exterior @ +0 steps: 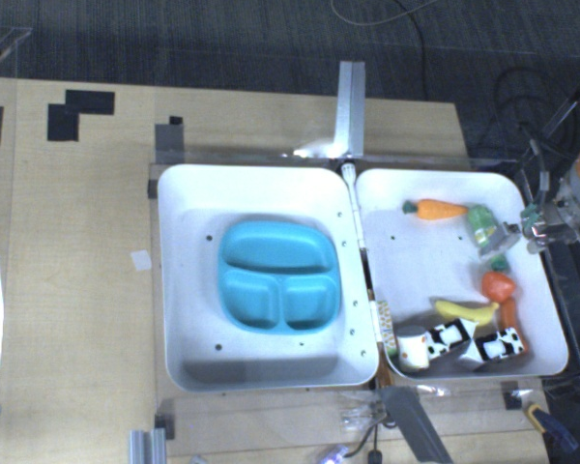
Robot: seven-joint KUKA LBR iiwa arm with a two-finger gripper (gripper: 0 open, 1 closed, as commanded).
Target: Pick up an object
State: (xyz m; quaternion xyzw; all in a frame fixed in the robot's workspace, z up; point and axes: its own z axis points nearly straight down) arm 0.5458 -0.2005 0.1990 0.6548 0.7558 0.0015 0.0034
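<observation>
Your gripper [534, 226] sits at the right rim of the right bin [406, 259], just beside a green toy [482, 225]; you cannot tell how it is set, since the arm is cut off there. Nothing looks grasped, so this reads as the approach. Next, centre over the carrot [435, 209] or the banana [466, 309] and descend.

Wooden table [68, 288] takes up most of the frame, with a few black blocky marks [80, 110] in the upper left. Above it the floor is dark carpet [174, 17], and a thin cable [416, 3] loops across it near the top right. A metal post [351, 109] stands just above where the two bins meet.
</observation>
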